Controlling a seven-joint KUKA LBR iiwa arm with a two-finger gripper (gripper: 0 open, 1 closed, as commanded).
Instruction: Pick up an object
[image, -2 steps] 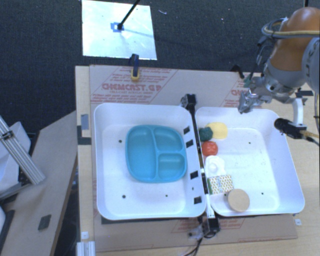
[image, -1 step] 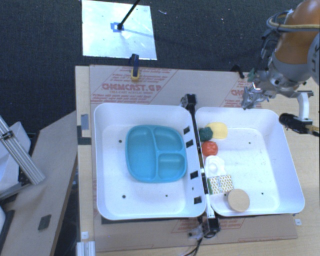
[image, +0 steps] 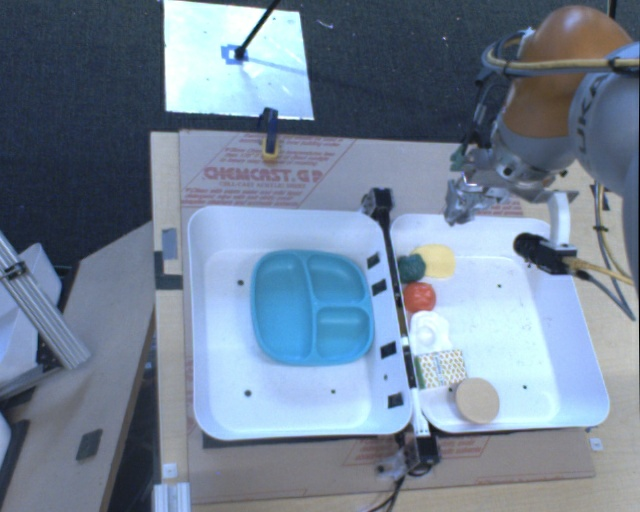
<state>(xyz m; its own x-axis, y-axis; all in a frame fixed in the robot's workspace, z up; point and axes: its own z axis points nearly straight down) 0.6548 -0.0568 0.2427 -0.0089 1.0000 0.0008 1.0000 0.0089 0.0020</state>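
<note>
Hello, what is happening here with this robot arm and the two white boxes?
A grey and orange robot arm reaches in from the right, and its gripper hovers over the far edge of the right bin. It holds nothing. Along that bin's left side lie a yellow piece, a dark green piece, a red ball, a white object, a patterned packet and a tan disc. The left bin holds a blue divided plate.

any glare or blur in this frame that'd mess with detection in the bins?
Camera view: the reflective sheet at the top glares bright white; the white bins are bright but their contents read clearly; the blue tray is evenly lit with soft shadows; the gripper is slightly soft, its fingers hard to resolve; the small items along the right bin's left wall are low-resolution but distinct in colour.
</note>
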